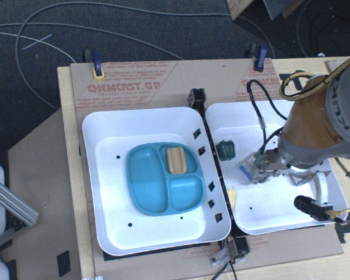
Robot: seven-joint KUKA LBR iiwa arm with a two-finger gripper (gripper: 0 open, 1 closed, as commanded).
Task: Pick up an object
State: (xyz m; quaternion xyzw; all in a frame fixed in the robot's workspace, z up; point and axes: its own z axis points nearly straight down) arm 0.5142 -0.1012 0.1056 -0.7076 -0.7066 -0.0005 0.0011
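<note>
Camera view, small dark-green object (pixel 226 150), right bin (pixel 276 219)

Even, bright overhead light washes the two white bins (pixel 99 171) almost flat, with faint glare along their rims (shadows stay soft and short). Detail around the gripper (pixel 256 168) is slightly blurred; the dark floor (pixel 26 69) looks dim.

Two white bins (pixel 99 171) sat on a tan surface (pixel 80 233) printed with red lettering. A blue divided plate (pixel 151 183) carried a tan block (pixel 176 160). A dark green object (pixel 226 150) lay by the grey, orange-banded arm (pixel 308 127). Blue clamps (pixel 98 63) gripped the edge.
</note>
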